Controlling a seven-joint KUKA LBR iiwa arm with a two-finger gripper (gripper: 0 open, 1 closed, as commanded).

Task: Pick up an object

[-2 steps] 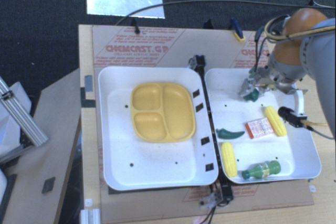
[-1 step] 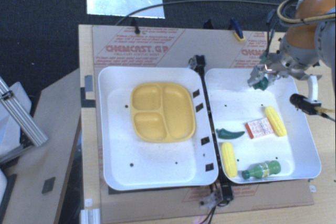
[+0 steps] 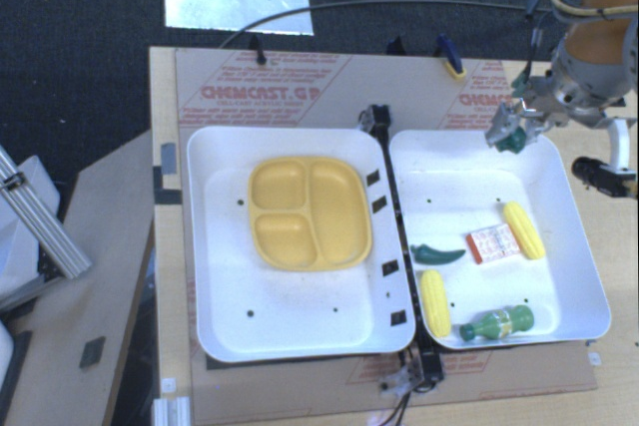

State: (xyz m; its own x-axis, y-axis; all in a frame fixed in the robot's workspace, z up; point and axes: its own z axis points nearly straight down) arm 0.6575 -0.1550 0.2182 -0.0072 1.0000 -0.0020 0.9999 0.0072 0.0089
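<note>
Lying near the green pepper (image 3: 437, 254): corn cob (image 3: 434, 302), green bottle (image 3: 497, 322), red packet (image 3: 492, 243).

The arm (image 3: 599, 25) ran off the top and right edges, so only its wrist end was visible. At the gripper (image 3: 509, 137), a small dark green thing (image 3: 515, 141) was too blurred to identify, and the fingers could not be made out. The print on the small red and white packet (image 3: 493, 243) was too small to read.
</note>
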